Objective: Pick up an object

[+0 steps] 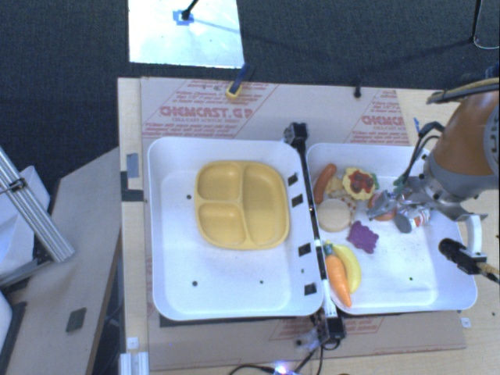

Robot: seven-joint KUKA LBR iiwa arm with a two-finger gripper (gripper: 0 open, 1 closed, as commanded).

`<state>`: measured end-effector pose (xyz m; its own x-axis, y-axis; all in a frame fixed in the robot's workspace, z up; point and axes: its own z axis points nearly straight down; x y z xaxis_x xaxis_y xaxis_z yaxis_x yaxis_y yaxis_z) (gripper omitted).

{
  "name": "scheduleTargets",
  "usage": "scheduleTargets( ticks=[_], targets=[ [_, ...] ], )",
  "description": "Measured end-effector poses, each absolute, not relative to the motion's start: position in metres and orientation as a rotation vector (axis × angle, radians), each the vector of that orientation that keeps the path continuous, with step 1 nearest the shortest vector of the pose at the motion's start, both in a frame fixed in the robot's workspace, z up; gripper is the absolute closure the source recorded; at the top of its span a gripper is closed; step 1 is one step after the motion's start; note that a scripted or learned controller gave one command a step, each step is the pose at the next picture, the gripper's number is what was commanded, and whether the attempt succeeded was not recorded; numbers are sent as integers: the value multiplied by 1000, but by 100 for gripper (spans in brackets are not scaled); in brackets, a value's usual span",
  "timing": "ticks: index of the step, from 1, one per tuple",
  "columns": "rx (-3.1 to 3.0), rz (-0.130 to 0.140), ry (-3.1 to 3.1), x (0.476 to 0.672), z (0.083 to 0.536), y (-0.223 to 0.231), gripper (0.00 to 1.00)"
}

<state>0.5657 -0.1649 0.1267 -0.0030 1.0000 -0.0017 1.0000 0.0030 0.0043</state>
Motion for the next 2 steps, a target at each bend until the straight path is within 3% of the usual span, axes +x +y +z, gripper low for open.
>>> scheduleTargets(
  ticks=[1, 2],
  targets=[
    [2218, 2, 2222, 566, 104, -165, 0],
    [2216, 5, 2220, 567, 115, -165, 100]
  ],
)
